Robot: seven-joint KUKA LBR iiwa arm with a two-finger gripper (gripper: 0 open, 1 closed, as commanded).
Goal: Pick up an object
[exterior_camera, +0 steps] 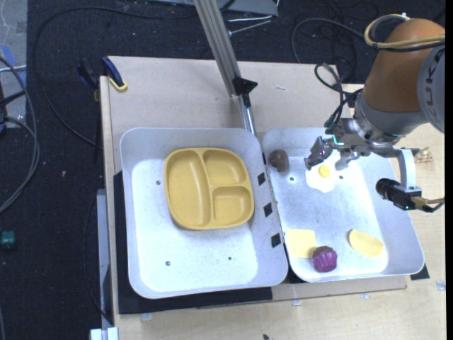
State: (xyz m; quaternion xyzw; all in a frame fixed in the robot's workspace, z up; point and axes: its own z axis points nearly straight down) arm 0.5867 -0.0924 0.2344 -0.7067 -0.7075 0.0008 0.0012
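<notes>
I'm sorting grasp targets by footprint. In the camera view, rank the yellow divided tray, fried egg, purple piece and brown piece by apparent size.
1. Yellow divided tray, by far.
2. Fried egg.
3. Purple piece and brown piece look alike; I can't rank them.

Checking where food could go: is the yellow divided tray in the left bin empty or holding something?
Empty. The yellow divided tray lies flat in the left bin, and all three compartments show bare yellow.

White letters are showing on the arm at the right edge, seemingly "UK". They are cut off there, so the word is not reading whole.
</notes>
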